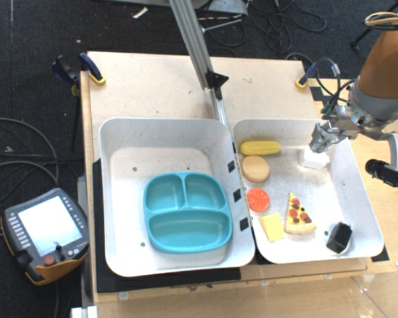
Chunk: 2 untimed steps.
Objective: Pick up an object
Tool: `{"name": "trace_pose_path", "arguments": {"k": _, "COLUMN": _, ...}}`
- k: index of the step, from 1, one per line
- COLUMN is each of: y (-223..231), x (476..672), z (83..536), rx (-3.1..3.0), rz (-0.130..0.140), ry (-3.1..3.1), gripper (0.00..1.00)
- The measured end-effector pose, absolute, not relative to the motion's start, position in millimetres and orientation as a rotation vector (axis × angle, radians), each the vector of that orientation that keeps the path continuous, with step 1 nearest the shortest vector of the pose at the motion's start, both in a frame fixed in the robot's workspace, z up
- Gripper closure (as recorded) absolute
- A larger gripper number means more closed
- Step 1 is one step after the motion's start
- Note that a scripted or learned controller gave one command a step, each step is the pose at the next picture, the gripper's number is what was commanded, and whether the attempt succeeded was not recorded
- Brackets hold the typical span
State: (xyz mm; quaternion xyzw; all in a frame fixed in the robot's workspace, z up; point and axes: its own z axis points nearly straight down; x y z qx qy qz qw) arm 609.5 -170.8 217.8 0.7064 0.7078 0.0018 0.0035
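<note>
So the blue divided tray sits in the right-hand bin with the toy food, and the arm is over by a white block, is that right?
Not quite. The camera view shows the blue divided tray in the left bin, by itself. The toy food, such as the pizza slice and corn cob, lies in the right bin, where the gripper is indeed by the white block.

The right bin's (358, 177) middle lies open between the food toys along its left side, corn cob (259, 148), bun (255, 169), tomato slice (258, 199) and cheese wedge (272, 227), and the white block (314, 158) at the far right wall. A pizza slice (297, 214) and a black object (339, 237) crowd the near edge.
</note>
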Motion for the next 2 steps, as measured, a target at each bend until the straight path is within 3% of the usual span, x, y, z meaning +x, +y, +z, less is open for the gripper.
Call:
{"name": "trace_pose_path", "arguments": {"k": 1, "y": -170.8, "x": 610.9, "z": 258.9, "rx": 2.215, "rz": 0.005, "ry": 2.220, "gripper": 1.00}}
{"name": "trace_pose_path", "arguments": {"k": 2, "y": -124.8, "x": 615.7, "z": 248.4, "rx": 2.214, "rz": 0.001, "ry": 2.230, "gripper": 1.00}}
